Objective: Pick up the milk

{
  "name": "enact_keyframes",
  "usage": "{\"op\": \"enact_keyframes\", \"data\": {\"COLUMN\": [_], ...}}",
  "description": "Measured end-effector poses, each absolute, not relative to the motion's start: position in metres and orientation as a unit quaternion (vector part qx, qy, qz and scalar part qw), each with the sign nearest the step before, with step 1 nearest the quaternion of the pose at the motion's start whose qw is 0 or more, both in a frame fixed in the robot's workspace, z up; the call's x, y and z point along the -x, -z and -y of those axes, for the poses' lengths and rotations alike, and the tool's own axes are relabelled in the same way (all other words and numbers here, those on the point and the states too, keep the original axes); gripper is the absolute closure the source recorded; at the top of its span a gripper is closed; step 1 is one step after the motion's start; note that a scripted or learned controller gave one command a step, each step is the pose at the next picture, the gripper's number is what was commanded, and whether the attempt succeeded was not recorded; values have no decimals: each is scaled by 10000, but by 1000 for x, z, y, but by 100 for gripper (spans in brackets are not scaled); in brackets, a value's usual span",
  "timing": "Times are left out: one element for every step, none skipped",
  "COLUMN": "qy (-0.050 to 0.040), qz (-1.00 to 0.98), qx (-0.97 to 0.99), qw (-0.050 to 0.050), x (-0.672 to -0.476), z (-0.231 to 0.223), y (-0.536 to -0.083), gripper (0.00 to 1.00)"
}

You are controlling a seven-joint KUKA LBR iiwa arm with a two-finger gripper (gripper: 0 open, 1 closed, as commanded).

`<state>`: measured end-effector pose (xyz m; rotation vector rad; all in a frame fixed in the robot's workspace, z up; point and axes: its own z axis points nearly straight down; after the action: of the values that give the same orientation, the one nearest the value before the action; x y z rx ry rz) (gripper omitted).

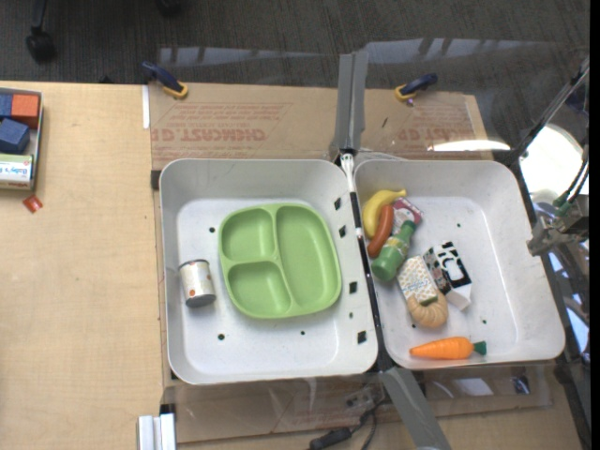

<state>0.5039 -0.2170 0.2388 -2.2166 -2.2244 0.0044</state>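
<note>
- The milk carton [448, 272], white with black patches, lies on its side in the right bin [497, 200], a little right of that bin's middle.
- It rests just beside a bread roll [425, 295], which lies on its left and slightly nearer the front rim.
- A green bottle [393, 252] lies tilted to the left of the roll, next to a banana [379, 206] and a reddish sausage [381, 232] close to the wall shared by the two bins.
- A carrot [446, 349] lies near the front rim of the right bin, apart from the carton.
- The left bin [187, 345] holds a green divided plate [279, 260] in its middle and a small tin can [196, 282] on its side to the left of the plate.
- The state of the gripper cannot be told from this view.
- A box of coloured blocks [19, 139] sits on the wooden bench [75, 326] at the far left, well apart from both bins.
- Brown cardboard [244, 125] lies under the bins toward the back.
</note>
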Motion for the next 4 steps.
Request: {"op": "enact_keyframes", "data": {"qy": [-11, 121, -18, -25], "qz": [6849, 5630, 4393, 4376], "qx": [7286, 8263, 8983, 8992], "qw": [17, -155, 1, 1], "x": [-511, -505, -505, -557], "z": [179, 100, 7, 63], "y": [-136, -107, -191, -190], "gripper": [100, 100, 100, 100]}}
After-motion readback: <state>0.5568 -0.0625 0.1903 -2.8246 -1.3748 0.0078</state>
